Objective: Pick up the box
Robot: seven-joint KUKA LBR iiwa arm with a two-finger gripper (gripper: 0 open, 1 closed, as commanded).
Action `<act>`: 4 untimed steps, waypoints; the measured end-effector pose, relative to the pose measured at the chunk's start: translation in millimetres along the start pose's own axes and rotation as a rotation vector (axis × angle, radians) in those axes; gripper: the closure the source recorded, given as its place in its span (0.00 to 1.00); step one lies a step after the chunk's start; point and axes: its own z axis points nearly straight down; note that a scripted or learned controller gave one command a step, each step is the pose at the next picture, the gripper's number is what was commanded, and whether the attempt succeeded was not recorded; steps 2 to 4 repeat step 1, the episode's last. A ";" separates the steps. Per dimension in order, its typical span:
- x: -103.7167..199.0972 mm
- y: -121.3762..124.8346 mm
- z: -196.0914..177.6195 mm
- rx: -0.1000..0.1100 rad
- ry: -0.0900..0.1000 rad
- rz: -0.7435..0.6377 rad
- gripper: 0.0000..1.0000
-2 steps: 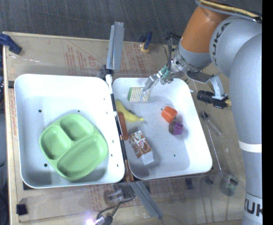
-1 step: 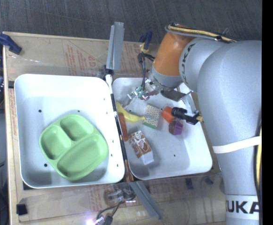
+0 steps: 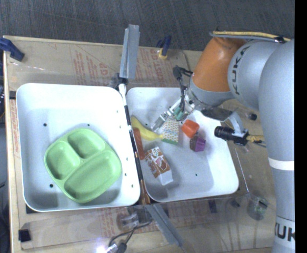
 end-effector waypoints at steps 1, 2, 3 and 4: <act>-19.5 -1.1 46.9 -0.006 -0.009 0.000 0.00; -19.5 -1.1 46.9 -0.006 -0.009 0.000 0.00; -19.5 -1.1 46.9 -0.006 -0.009 0.000 0.00; -19.5 -1.1 46.9 -0.006 -0.009 0.000 0.00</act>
